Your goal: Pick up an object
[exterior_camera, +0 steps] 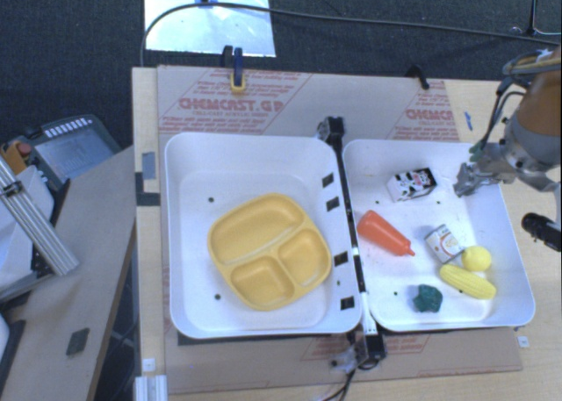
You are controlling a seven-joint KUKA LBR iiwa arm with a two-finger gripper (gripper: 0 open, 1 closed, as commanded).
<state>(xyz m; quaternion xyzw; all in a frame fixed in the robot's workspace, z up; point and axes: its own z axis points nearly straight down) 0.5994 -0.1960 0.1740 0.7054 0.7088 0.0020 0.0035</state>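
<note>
The right bin [492, 175] holds a black-and-white carton [412, 182], an orange bottle [384, 232], a small white can [444, 242], a yellow ball [477, 258], a yellow corn cob [467, 282] and a dark green lump [428, 297]. My gripper [468, 180] hangs over the bin's upper right part, to the right of the carton and apart from it. Nothing shows between its fingers.
The left bin [184, 215] carries a yellow three-compartment tray [268, 250]. A black divider with clips [344, 224] runs between the bins. The grey arm with its orange band [536, 118] comes in from the right. Grey equipment [53, 189] stands left of the bench.
</note>
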